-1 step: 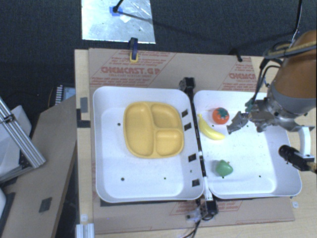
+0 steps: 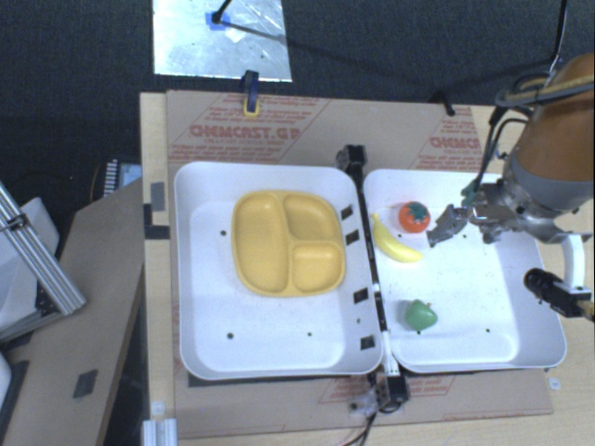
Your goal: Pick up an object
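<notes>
Hovering beside tomato [image 2: 415, 216] in right bin [image 2: 535, 347], pincer [image 2: 444, 228] grip state cannot be told; banana [image 2: 395, 244] and green pepper [image 2: 420, 315] lie apart, graspable

**Two white bins, side by side on the bench**

Here's the bench [image 2: 307, 119], topped with a printed brown board. Two shallow white bins sit directly on it, edges touching down the middle. The left bin [image 2: 200, 286] holds a yellow divided plate [image 2: 286, 243]. The right bin [image 2: 474, 323] carries a banana [image 2: 394, 242], a tomato [image 2: 415, 216] and a green piece, perhaps a pepper [image 2: 420, 315].
</notes>
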`<move>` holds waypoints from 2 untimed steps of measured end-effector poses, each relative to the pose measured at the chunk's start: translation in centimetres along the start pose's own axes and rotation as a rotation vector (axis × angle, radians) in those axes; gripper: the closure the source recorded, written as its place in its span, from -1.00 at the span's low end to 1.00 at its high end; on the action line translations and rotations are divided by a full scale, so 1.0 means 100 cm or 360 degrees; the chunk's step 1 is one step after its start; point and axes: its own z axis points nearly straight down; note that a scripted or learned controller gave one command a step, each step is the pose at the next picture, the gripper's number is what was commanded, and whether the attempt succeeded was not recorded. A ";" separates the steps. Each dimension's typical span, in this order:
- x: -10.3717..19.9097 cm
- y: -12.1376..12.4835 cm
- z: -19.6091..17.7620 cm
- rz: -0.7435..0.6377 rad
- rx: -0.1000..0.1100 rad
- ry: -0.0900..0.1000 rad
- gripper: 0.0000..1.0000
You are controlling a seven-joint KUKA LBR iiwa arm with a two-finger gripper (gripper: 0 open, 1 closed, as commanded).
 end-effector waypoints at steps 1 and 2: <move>0.006 0.009 0.052 0.0003 0.0007 0.0001 -1.00; -0.002 0.008 0.098 0.0005 0.0007 0.0000 -1.00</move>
